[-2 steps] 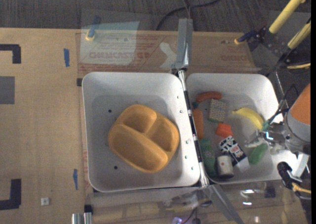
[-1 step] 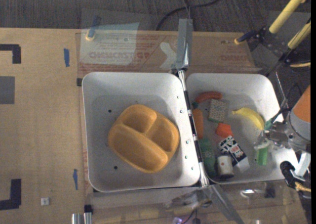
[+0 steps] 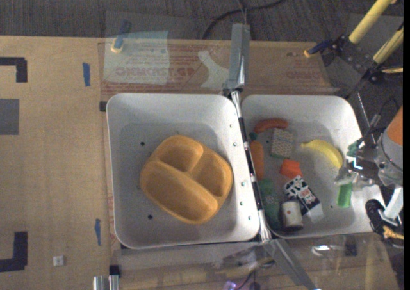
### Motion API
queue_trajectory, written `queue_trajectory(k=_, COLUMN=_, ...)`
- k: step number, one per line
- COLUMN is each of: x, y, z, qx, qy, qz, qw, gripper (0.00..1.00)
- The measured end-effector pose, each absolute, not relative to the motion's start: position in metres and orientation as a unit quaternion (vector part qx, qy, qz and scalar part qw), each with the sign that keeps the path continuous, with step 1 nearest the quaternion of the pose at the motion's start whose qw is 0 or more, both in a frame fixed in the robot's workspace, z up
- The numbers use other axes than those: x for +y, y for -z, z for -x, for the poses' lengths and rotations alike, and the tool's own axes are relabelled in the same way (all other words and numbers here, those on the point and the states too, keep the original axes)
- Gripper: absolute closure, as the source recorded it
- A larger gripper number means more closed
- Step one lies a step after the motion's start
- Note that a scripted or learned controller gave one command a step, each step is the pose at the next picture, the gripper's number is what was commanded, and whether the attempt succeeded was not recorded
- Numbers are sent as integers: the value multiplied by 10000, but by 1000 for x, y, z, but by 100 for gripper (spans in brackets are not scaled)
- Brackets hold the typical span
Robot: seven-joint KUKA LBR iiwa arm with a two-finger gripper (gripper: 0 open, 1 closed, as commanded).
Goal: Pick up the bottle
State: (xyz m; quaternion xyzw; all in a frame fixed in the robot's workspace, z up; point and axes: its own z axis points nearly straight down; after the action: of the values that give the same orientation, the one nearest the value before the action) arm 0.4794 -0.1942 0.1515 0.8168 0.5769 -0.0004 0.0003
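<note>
The bottle, dark green I think, lies on its side along the left wall of the right bin, its long axis running roughly down the view, beside a small can. The gripper hangs near the bin's right wall, well apart; its state I cannot tell.

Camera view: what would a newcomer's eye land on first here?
The big orange divided tray lying in the left bin. Next, the right bin, with its clutter of small things, a yellow banana among them, and the gripper over its right edge.
</note>
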Motion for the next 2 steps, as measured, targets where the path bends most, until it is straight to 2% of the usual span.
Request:
queue_trajectory(k=1, x=-100, y=-224, z=-483, qx=6006, qy=4, qz=-7996, qw=-3, gripper=100)
queue_trajectory(k=2, x=-136, y=-244, z=-480, qx=6054, qy=4, qz=-7959, qw=6, gripper=100)
